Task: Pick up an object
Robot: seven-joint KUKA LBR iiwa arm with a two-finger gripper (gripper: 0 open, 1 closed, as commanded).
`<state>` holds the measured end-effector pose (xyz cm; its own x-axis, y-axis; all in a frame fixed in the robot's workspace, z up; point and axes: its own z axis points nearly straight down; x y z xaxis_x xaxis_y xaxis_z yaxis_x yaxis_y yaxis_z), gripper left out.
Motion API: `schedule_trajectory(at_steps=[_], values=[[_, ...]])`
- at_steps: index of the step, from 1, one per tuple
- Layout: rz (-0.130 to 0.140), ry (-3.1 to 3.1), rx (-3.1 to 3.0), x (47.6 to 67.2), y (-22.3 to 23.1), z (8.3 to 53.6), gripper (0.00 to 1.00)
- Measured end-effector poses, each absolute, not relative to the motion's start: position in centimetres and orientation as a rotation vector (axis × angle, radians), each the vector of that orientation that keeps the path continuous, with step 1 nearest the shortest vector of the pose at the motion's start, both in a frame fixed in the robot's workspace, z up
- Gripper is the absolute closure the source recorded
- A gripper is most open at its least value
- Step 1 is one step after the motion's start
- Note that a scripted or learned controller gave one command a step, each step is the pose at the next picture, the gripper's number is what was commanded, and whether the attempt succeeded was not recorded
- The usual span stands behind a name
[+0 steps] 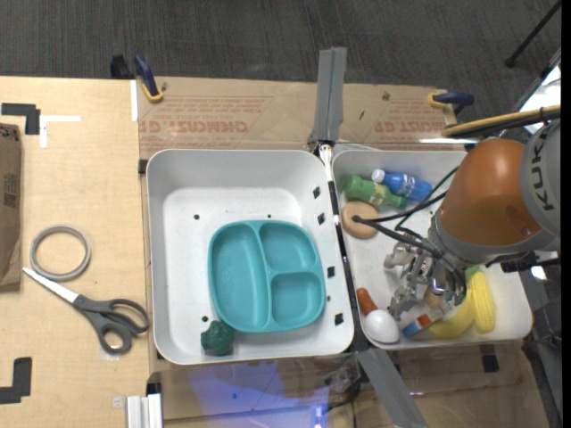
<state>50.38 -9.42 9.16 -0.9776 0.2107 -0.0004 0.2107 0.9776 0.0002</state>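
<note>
My gripper [412, 291] hangs low inside the right bin [357, 266], below the arm's orange band. It is over a cluster of small items at the bin's front: a white ball [382, 325], an orange piece [366, 300], a small blue and red item [416, 326], a yellow banana [453, 321] and a yellow corn cob [482, 298]. At the back of the bin lie a green bottle [373, 191], a blue and white bottle [403, 184] and a round wooden piece [359, 220]. Nothing visibly sits in the gripper.
The left bin [169, 239] holds a teal divided plate [266, 275] and a small dark green object [217, 338] at its front. Scissors [94, 310] and a tape ring [60, 251] lie on the bench to the left.
</note>
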Motion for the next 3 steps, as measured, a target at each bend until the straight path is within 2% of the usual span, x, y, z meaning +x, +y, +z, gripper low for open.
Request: schedule_trajectory(at_steps=[1, 2, 3], values=[[-0.001, 3.074, 0.630, 55.1, -15.7, 14.0, 0.00], [0.011, 3.066, 0.649, 55.1, -18.5, 10.5, 0.00], [-0.009, 3.003, 0.813, 54.5, -17.5, 10.7, 0.00]])
